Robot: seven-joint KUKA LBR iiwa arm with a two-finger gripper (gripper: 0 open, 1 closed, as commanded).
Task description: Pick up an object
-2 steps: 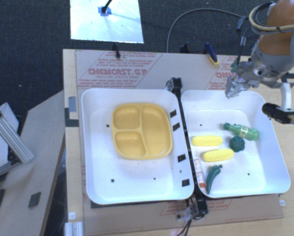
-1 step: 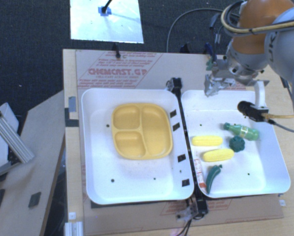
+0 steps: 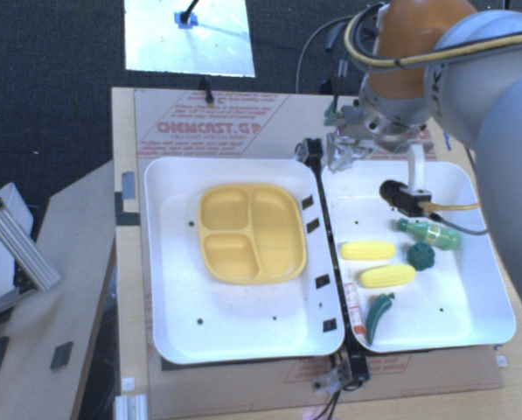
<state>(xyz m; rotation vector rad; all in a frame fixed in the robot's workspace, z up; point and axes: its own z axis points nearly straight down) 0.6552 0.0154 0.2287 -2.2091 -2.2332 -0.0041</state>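
Grey arm (image 3: 497, 86) reaches over the worktop (image 3: 243, 121), its hand (image 3: 348, 154) above the far left corner of the right bin (image 3: 470, 296); whether the hand is apart or together cannot be told. A yellow plate (image 3: 252, 233) lies in the left bin (image 3: 177, 322). In the right bin lie the near cob (image 3: 386, 276), far cob (image 3: 368, 251), bottle (image 3: 431, 234) and pepper (image 3: 379, 311), all apart from the hand.

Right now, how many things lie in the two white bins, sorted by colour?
Yellow: 3 (divided plate, two corn cobs)
Green: 3 (bottle, round dark piece, curved pepper-like toy)
Orange and white: 1 (thin stick by the divider)
Total: 7
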